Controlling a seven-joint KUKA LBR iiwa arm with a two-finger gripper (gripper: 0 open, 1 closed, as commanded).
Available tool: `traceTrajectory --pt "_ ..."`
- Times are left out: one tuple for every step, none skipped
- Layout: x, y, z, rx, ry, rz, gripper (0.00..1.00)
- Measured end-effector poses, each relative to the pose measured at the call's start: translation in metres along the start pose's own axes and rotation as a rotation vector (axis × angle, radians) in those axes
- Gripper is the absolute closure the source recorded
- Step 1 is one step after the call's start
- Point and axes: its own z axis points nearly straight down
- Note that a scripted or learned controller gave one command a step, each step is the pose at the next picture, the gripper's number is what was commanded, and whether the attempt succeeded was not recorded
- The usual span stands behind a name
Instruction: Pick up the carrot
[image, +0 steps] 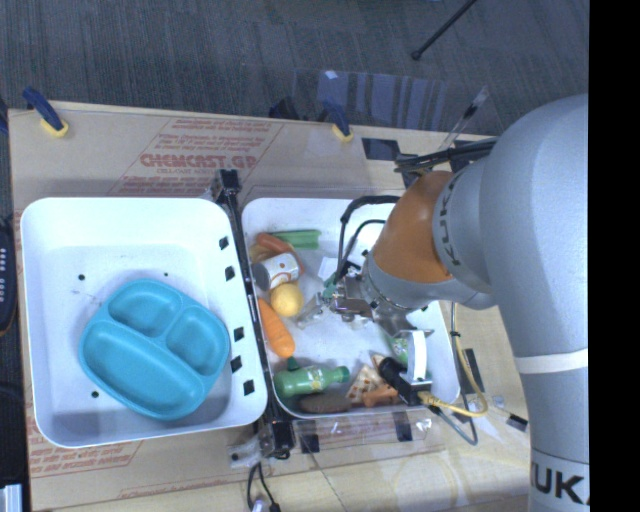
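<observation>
Even overhead light, soft shadows, perhaps slight blur

The carrot (277, 329) is a short orange piece lying flat in the right bin (330, 212), against its left wall. It runs at a slant, one end beside a yellow lemon (286, 298), the other near a green bottle (312, 380).

Arm over the right bin, carrot not grabbed

The carrot (277, 328) lies by the right bin (330, 215)'s left wall, beside a yellow lemon (286, 298); gripper (335, 298) hovers just right of them. Blue tray (153, 345) fills the left bin (60, 225).
</observation>
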Motion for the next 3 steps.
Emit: traceTrajectory --pt "0.029 0.070 -0.002 -0.001 -0.004 0.237 0.00" --pt "0.079 0.004 -0.104 -0.003 0.002 0.165 0.00" --pt "0.033 -0.042 -0.013 0.007 0.000 0.501 0.00"
